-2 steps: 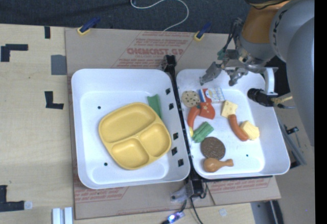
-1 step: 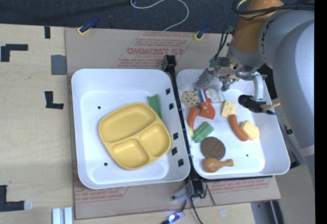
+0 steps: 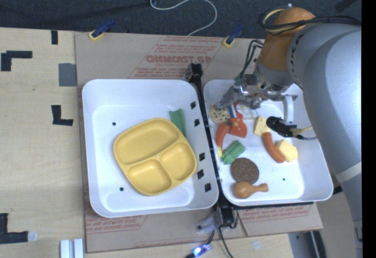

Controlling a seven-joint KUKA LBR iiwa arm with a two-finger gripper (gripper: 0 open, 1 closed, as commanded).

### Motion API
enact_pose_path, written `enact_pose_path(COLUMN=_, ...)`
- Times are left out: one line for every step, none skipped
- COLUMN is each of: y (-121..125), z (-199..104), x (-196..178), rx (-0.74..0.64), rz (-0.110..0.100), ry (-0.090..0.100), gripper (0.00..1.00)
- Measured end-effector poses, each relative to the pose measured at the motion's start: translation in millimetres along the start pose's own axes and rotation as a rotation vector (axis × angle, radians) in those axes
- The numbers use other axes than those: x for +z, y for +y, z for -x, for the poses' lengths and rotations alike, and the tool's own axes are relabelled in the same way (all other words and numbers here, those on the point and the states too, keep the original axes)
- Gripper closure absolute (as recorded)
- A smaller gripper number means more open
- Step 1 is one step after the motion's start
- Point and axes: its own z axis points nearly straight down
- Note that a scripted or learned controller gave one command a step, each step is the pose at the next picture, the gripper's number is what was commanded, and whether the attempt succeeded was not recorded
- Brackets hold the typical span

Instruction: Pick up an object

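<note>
Holding toy food, right bin; left bin, yellow tray.

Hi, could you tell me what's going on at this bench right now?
The grey arm has reached over the right bin, its gripper low over the toy food at the bin's back left, by the cookie and red pepper. I cannot tell whether it holds anything. The left bin holds a yellow divided plate and a green piece.

The arm is cut off by the right edge and hides the right bin's far corner; the gripper's finger state is indiscernible.
</note>
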Motion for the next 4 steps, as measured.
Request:
enact_pose_path(y=3.2, z=0.1, x=-15.9, rx=-0.001, rz=0.011, ry=-0.002, gripper=1.0)
enact_pose_path(y=12.6, z=5.5, x=-69.3, rx=0.001, rz=0.001, ry=0.005, gripper=1.0)
enact_pose_path(y=12.0, z=0.5, x=-111.4, rx=0.002, rz=-0.002, ry=0.006, gripper=1.0)
enact_pose_path(y=12.4, z=0.0, x=-139.3, rx=0.002, rz=-0.002, ry=0.006, gripper=1.0)
